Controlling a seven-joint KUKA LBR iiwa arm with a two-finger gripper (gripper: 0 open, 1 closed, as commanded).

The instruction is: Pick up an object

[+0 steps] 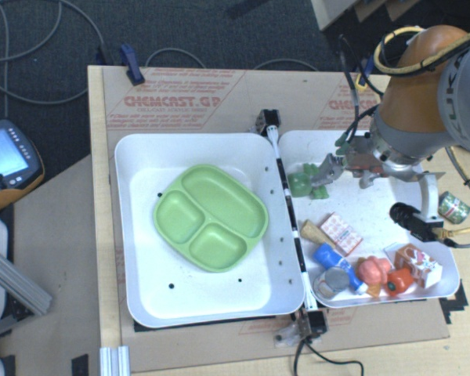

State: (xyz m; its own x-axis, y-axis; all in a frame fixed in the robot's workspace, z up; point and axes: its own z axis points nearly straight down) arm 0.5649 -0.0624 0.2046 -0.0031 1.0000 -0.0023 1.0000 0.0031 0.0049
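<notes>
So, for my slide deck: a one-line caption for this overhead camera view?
Robot gripper reaches a green toy in the right bin; green tray in left bin.

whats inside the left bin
A green divided tray lies in the left bin, its three compartments bare. A few dark specks show on the bin floor. Whatever sits beneath the tray is covered.

One fixed camera looks down at a slant on both white bins (133, 210), set well back
</notes>
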